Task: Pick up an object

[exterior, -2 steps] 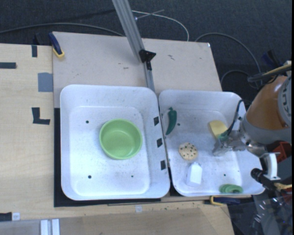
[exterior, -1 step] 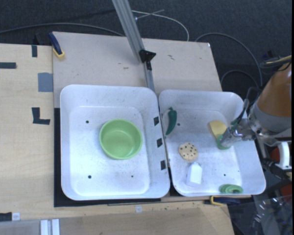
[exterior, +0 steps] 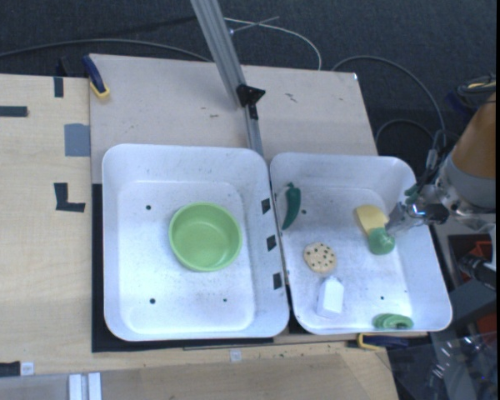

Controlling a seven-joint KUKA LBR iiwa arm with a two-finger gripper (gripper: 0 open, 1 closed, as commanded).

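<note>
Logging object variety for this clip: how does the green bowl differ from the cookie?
The green bowl lies in the left bin; the cookie lies in the right bin, where the gripper is. The bowl is much larger than the cookie. The bowl is plain light green and hollow, open side up; the cookie is tan with dark specks and lies flat. Both look round from above.

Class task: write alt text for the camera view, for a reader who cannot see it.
A grey robot arm reaches from the right, its gripper low beside a yellow-and-green toy in the right white bin. That bin also has a green pepper, cookie and white block; the left bin has a green bowl.
</note>
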